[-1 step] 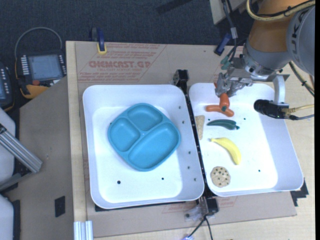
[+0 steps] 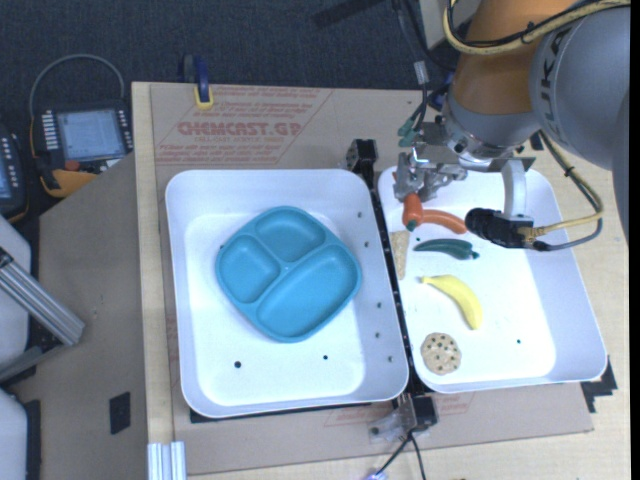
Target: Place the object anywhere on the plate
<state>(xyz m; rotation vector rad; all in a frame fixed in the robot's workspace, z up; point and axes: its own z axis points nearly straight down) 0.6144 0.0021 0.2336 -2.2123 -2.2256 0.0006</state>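
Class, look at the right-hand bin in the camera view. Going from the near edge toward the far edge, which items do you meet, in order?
cookie → banana → green pepper → orange carrot, which lies just below the gripper.

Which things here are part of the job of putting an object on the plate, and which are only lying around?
Part of the job:
- blue plate in the left bin
- orange carrot-like object under the gripper

Lying about, all in the right bin:
- green pepper-like object
- banana
- cookie
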